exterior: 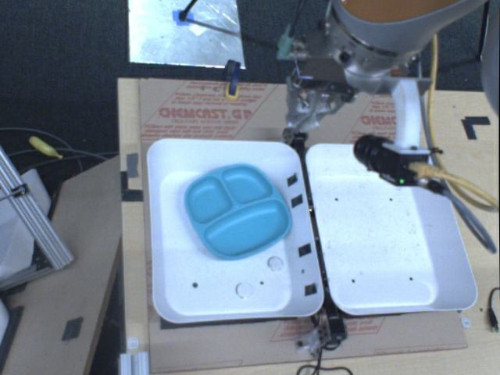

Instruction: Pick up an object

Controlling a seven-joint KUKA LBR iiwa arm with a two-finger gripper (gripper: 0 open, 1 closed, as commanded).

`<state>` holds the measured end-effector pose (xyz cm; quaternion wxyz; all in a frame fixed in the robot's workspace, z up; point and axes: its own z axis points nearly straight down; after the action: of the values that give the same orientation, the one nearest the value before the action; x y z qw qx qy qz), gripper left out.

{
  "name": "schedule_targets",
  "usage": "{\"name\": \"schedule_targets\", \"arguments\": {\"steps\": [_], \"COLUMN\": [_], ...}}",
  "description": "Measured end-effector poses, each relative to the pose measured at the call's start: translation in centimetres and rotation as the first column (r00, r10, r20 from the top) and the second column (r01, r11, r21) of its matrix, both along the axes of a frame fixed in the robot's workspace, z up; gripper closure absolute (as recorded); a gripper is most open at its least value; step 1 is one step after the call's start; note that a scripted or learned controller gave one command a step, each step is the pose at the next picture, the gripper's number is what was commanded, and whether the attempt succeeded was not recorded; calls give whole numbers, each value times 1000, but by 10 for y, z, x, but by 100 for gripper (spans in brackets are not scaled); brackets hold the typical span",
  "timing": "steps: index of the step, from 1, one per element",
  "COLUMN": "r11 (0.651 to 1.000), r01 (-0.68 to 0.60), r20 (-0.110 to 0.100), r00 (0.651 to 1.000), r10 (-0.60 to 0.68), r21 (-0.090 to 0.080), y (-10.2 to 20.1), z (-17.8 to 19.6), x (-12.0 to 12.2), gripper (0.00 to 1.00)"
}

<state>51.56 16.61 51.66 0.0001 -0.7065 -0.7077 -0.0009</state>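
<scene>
The worktop (195,112) carries two white bins side by side. The arm (391,6) hangs over the far edge, above where the bins meet. The left bin (168,287) holds a blue plate (237,209) with three sections, lying flat near the middle; two small clear discs (275,263) lie near it. The right bin (391,287) has nothing to pick. The jaws (301,123) are at the far rim between the bins, well apart from the plate; I cannot tell if they are apart or together. The step seems to be the approach. Next, I judge, the jaws must move left over the plate and descend onto its rim.

Smooth blue plastic plate (237,221), glossy white bins (164,233)
</scene>
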Motion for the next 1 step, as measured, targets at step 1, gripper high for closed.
{"name": "schedule_targets", "arguments": {"steps": [1], "r11": [1000], "r01": [9], "r20": [-3], "r00": [1000], "r10": [-9], "r21": [-5], "y": [-81], "z": [-53], "x": [37], "gripper": [100]}}
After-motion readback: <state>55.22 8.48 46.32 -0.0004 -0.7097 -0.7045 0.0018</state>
